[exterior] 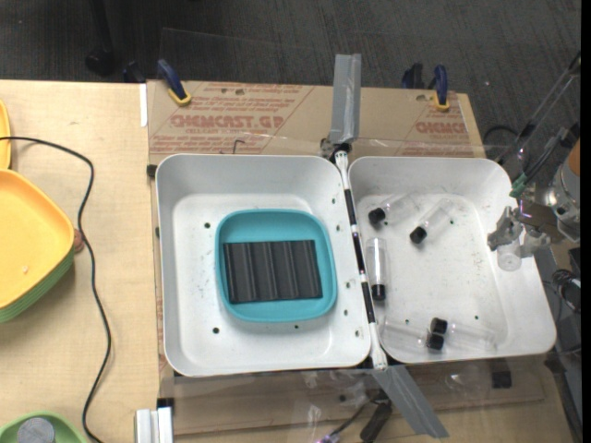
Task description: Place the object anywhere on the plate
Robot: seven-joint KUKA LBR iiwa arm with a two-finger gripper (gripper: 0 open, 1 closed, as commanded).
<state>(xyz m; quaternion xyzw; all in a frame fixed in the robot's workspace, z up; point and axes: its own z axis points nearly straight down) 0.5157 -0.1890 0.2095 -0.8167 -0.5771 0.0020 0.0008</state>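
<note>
Several clear vials with black caps lie scattered in the right bin (517,335), all to the left of the gripper (511,238): one pair (399,210) toward the far left corner, one tube (434,221) near the bin's middle, a long vial (376,268) along the left wall, and another (451,333) near the front edge. The nearest of them, the middle tube, is still apart from the pincer. Farther left, well apart from the gripper, the teal plate (274,226) with a dark ribbed inset sits in the middle of the left bin (180,275), and no vial lies on it.

Both white bins rest on a brown cardboard sheet (240,113) clamped to a pale wooden bench (65,118); a yellow dish (28,243) and a black cable (92,275) lie far to the left, and dark carpet (277,17) shows beyond the bench.

The arm (559,187) reaches in from the right, its wrist at the right bin's right wall, the pincer hanging just over that rim. Whether its fingers are apart or together cannot be told, and nothing is seen between them
</note>
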